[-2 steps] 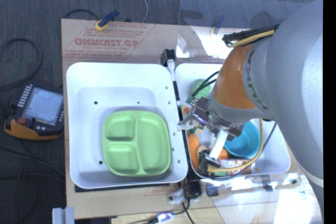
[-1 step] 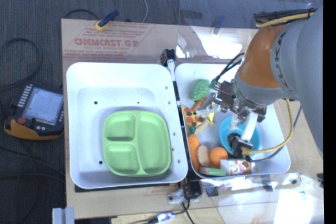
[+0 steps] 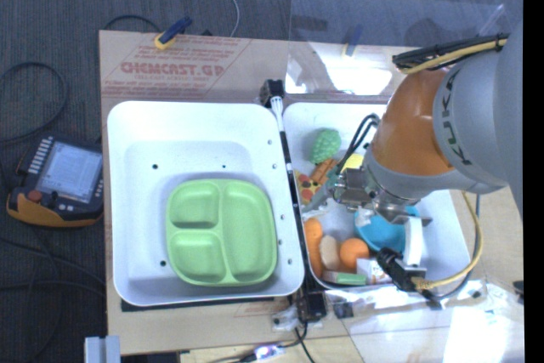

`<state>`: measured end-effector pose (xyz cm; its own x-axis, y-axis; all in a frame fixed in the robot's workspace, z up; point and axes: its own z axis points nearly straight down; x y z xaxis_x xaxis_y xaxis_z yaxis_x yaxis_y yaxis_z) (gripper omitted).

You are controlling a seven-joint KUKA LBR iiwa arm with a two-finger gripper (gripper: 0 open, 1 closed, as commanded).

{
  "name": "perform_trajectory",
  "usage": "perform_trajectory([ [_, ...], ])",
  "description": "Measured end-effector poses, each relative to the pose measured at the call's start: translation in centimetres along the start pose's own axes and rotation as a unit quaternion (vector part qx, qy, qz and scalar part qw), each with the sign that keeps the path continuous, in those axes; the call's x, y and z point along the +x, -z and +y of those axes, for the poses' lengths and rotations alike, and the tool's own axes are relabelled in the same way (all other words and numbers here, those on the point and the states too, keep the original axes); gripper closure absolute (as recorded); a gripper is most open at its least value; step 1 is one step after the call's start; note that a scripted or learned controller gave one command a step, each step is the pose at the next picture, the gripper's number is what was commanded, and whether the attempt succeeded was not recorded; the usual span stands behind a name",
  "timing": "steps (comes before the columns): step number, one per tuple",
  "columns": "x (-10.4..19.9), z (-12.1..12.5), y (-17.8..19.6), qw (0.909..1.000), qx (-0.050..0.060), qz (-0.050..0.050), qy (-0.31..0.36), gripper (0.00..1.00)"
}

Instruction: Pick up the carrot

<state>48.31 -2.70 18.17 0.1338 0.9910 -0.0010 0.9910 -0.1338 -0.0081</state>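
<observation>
1. The two-finger gripper (image 3: 367, 198) is hanging low over the middle of the right shallow white bin (image 3: 455, 225); its wrist is hiding it, so I cannot tell how it stands or whether it has hold of anything.
2. Just at nine o'clock from the gripper, the small orange carrot with a green tip (image 3: 320, 172) is lying tilted against the bin's left wall, close beside the gripper body but not visibly gripped.
3. At eleven o'clock from the gripper, a bumpy green plastic vegetable (image 3: 325, 144) is sitting near the bin's far left corner.
4. At six o'clock, a light blue cup-like object (image 3: 382, 230) is lying partly under the wrist.
5. At seven o'clock, a round orange fruit (image 3: 353, 252) is resting beside another orange piece (image 3: 314, 235) at the near left corner.
6. The grey arm with its orange band (image 3: 412, 127) is reaching in from three o'clock, covering much of the right bin.
7. At nine o'clock, well apart, the left white bin (image 3: 144, 149) is holding a light green divided plastic plate (image 3: 223, 230).
</observation>
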Motion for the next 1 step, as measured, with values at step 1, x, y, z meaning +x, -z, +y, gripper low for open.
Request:
perform_trajectory([
  [1, -7.72, 0.93, -4.91, 0.9982, 0.001, -0.001, 0.06, 0.0],
])
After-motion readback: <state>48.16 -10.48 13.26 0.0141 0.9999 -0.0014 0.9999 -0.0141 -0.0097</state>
